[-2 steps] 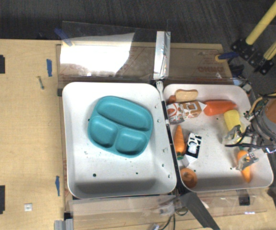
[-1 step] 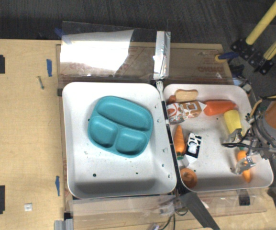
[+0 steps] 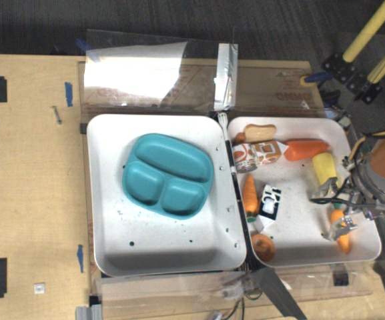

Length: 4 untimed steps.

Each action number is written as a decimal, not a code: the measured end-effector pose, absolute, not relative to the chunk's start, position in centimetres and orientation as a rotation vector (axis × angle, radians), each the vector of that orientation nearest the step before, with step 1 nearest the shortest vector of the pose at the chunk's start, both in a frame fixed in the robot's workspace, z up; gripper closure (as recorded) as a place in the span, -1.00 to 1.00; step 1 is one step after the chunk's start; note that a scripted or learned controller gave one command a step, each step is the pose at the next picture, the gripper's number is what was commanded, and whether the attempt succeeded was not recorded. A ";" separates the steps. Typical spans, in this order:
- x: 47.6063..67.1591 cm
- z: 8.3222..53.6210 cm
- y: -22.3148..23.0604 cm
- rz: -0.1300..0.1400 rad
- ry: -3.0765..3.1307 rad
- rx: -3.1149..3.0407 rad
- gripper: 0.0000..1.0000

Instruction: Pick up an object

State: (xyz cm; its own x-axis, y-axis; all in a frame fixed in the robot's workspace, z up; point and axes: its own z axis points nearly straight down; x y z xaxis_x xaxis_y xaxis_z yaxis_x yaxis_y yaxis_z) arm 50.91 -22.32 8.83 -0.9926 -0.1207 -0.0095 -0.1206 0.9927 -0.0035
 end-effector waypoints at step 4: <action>53.5 24.2 -22.4 -0.008 3.126 -0.034 1.00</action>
